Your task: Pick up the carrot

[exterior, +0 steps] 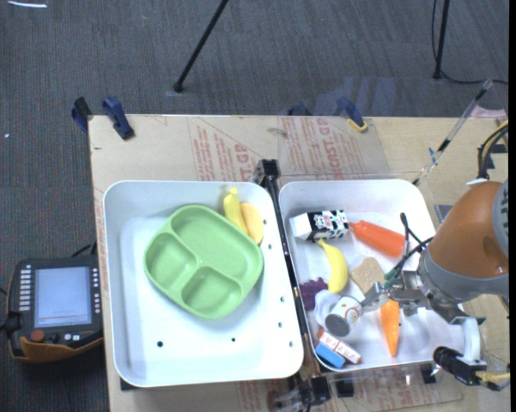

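Hovering low in the right bin (416,197), your end effector (393,296) sits at the carrot's (390,326) thick top end; its state I cannot tell. Carrot lies near the bin's front, just beside the mug (339,314). Close across its width.

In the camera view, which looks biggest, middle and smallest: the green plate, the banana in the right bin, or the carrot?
Largest to smallest:
1. green plate, by far
2. banana
3. carrot
The banana and carrot look nearly alike in length, so that order is unsure.
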Motion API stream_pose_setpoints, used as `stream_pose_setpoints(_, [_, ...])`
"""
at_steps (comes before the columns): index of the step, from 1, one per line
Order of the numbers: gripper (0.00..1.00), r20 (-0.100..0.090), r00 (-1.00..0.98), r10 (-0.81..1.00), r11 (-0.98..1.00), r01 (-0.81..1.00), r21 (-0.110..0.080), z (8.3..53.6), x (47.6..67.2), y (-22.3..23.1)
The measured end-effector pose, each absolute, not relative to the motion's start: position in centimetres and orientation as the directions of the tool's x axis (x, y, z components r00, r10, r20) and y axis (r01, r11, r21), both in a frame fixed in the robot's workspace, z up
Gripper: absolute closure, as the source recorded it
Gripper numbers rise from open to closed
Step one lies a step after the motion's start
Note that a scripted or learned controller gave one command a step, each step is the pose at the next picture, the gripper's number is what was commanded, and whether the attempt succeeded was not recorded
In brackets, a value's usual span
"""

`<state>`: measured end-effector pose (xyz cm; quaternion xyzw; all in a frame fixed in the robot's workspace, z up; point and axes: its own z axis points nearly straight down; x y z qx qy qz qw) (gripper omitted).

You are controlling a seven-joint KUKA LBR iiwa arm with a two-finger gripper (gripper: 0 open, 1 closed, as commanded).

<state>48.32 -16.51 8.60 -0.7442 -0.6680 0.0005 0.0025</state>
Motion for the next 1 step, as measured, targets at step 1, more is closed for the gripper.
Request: stream_pose_setpoints(1, [1.00, 0.005, 0.116, 0.993, -0.116, 0.993, -0.008, 9.46, 48.19, -16.66])
